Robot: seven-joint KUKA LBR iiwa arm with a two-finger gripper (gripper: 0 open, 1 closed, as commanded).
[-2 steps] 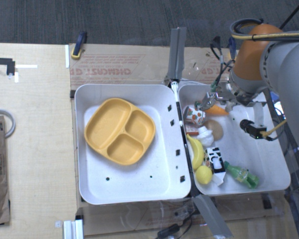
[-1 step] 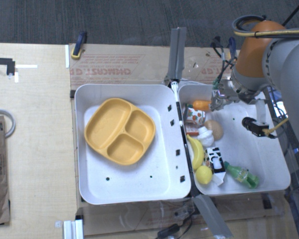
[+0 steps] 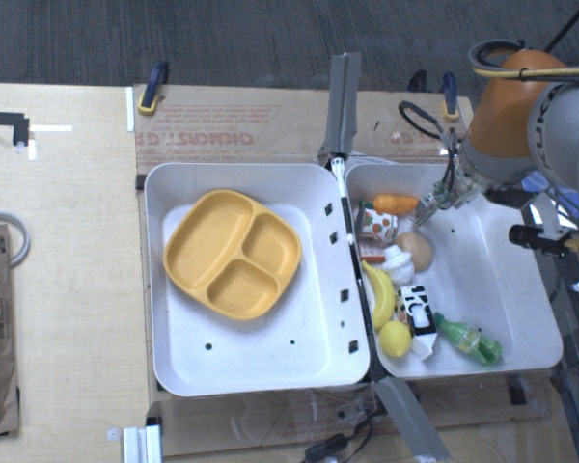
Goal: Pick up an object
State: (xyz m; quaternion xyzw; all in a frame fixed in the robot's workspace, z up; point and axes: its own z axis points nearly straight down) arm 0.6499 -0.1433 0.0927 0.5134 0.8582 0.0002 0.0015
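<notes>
My gripper (image 3: 432, 204) hangs low over the back of the right bin (image 3: 507, 278), just right of an orange carrot (image 3: 396, 203) and above a brown potato (image 3: 418, 250). Nothing is visibly held in it. Along the bin's left side lie a small red and white carton (image 3: 377, 224), a white crumpled item (image 3: 398, 264), a banana (image 3: 377, 293), a lemon (image 3: 394, 339) and a black and white box (image 3: 418, 310). A green bottle (image 3: 469, 341) lies near the front of the bin.
The left bin (image 3: 174, 355) holds a yellow divided plate (image 3: 233, 253). A grey divider post (image 3: 343, 104) rises between the bins at the back. The arm's orange band (image 3: 511, 104) sits above the right bin's back corner.
</notes>
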